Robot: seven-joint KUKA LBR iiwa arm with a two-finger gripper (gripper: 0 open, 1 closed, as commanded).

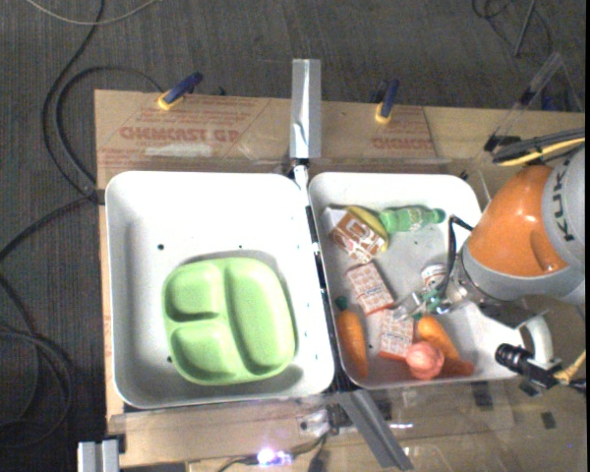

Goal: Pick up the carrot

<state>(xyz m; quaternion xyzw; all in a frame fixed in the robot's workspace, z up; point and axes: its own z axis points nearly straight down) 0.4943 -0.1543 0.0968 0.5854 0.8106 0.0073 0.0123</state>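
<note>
Carrot [352, 339] is lying at seven o'clock in the right bin [469, 193], by the red-and-white packets [370, 287]. End effector [425, 301] is hovering nearby; its state is unclear. Reaching is probably coming next.

A sectioned plate [231, 320] lies in the left bin [128, 205]; the carrot [352, 342] lies in the right bin [462, 187], by its left wall.
</note>
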